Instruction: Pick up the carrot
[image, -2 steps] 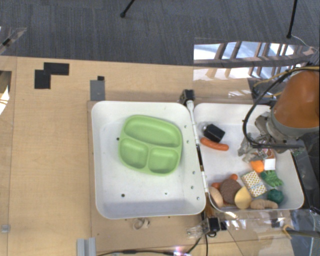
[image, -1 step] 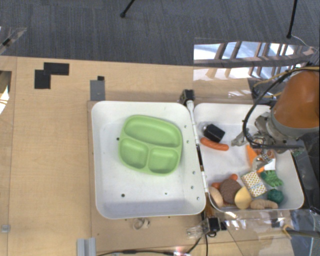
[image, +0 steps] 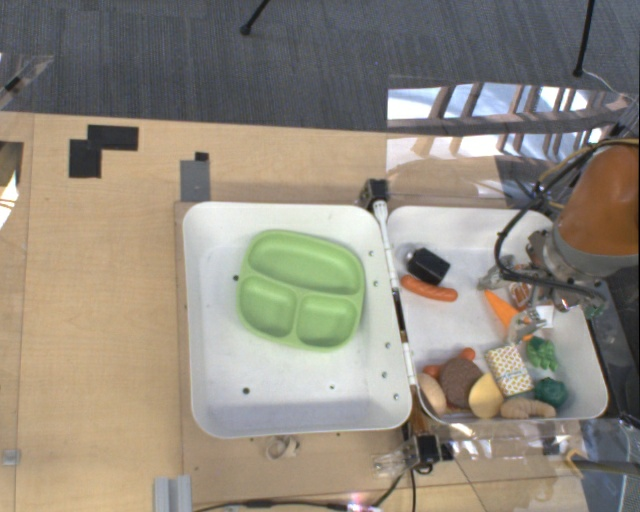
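Grey arm with orange band (image: 608, 205) reaches in from the right over the right-hand shallow white bin (image: 470, 235). End effector (image: 527, 300) sits low over that bin's right half; metal parts and cabling crowd the tip, and whether it is released or clenched cannot be told from this slant.

Small orange wedge-shaped toy carrot (image: 500, 305) lies on the bin floor just left of the end effector tip, touching or nearly touching it; contact is too small to judge. Nothing is clearly seen between its parts.

Further left of the end effector: long red-orange sausage-like toy (image: 430, 291), lying flat, and just above it a black blocky object (image: 428, 265), tilted.

Below the end effector, along the bin's near edge, a cluster of play food: green leafy toy (image: 541, 354), dark green piece (image: 551, 391), cream checkered packet (image: 509, 369), yellow rounded lemon-like toy (image: 485, 396), dark brown round patty-like piece (image: 460, 380), tan peanut-shaped piece (image: 527, 408), pale egg-shaped piece (image: 432, 392), small red-orange bit (image: 468, 354). These are packed close, several touching.

Well to the left, in the left-hand white bin (image: 230, 390), a light green three-compartment plastic plate (image: 300, 288), lying flat.

Both bins rest side by side on the light wooden worktop (image: 90, 330).
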